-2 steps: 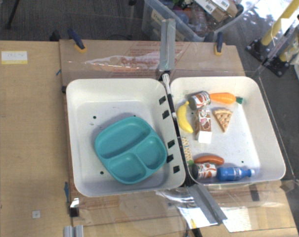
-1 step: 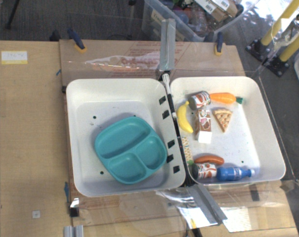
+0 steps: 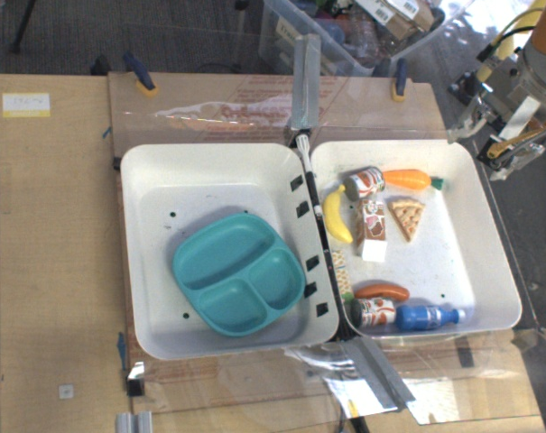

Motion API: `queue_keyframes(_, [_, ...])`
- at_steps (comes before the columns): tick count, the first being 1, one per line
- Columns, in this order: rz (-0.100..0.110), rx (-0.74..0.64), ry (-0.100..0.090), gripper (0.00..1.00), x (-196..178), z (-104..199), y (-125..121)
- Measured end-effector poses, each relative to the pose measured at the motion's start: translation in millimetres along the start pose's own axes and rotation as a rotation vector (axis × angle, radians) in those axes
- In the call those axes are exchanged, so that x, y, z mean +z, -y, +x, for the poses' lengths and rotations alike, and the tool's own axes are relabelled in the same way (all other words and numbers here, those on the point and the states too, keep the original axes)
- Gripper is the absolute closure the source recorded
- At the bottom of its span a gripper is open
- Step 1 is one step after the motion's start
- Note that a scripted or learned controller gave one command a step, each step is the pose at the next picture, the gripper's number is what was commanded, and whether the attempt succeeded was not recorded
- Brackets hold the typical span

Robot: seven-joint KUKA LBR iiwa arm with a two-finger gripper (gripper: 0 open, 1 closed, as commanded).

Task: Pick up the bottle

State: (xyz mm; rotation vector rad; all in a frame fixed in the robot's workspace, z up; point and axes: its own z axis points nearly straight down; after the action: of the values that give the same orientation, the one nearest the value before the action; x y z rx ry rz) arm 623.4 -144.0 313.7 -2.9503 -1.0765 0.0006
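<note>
I see a wooden bench bearing two white bins. The left bin holds a teal divided plate. In the right bin, the blue bottle lies on its side at the near wall, touching a can. The arm sits beyond the far right corner; I cannot tell its finger state.

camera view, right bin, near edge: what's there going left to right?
Along the near wall of the right bin: small can lying on its side → blue bottle, also lying down, cap pointing right. The sausage sits just behind the can, so it is left out of the order.
</note>
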Motion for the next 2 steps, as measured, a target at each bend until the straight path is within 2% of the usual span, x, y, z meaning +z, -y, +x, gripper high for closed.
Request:
queue_keyframes(1, [-0.003,0.003,-0.001,0.00,-96,-39,-62])
queue_keyframes(2, [0.001,0.018,0.000,0.00,-106,-17,33])
